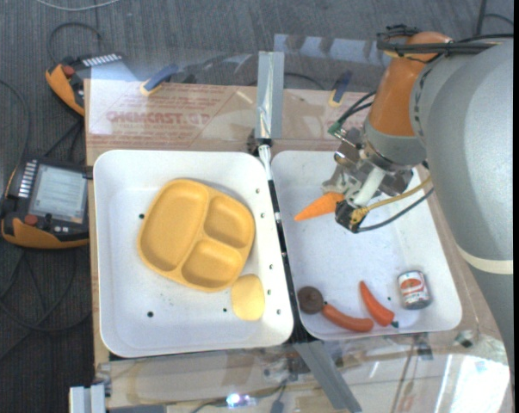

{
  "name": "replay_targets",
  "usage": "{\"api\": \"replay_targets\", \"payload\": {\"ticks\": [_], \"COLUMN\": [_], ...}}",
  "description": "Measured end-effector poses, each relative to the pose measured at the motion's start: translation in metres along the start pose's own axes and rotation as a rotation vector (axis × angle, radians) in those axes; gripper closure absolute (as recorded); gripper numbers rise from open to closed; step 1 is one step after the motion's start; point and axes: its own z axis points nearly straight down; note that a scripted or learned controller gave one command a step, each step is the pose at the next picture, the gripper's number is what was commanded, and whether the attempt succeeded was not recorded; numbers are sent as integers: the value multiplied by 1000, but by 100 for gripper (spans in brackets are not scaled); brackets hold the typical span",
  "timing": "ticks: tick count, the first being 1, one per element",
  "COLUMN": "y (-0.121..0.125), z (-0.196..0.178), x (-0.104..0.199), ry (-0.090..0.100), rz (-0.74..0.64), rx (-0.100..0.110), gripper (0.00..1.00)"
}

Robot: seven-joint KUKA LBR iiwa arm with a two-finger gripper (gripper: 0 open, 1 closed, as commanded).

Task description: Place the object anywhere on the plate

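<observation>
- Now the arm (pixel 466 136) reaches in from the right side of the frame, its grey bulk filling the upper right and its orange band (pixel 395 93) sitting above the wrist.
- The wrist tilts down and to the left over the upper part of the right bin (pixel 431 317).
- The gripper (pixel 345 203) is closed on the thick end of a carrot (pixel 319 206), which shows between its fingers; the carrot's tip points left toward the divider between the bins.
- The yellow plate (pixel 199 233), split into compartments, lies in the middle of the left bin (pixel 121 317), well apart from the carrot.
- A pale yellow round thing (pixel 248 298) touches the plate's lower right edge.
- Along the lower edge of the right bin lie a brown round thing (pixel 310 298), two red sausages (pixel 348 320) and a small can (pixel 413 288).
</observation>
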Motion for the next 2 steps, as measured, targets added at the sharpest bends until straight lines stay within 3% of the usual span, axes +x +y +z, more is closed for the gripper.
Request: {"api": "replay_targets", "payload": {"ticks": [1, 2], "y": [-55, -81], "z": [0, -1], "x": [54, 90], "ry": [1, 1], "rz": [19, -130], "rx": [2, 0], "gripper": [100, 100]}}
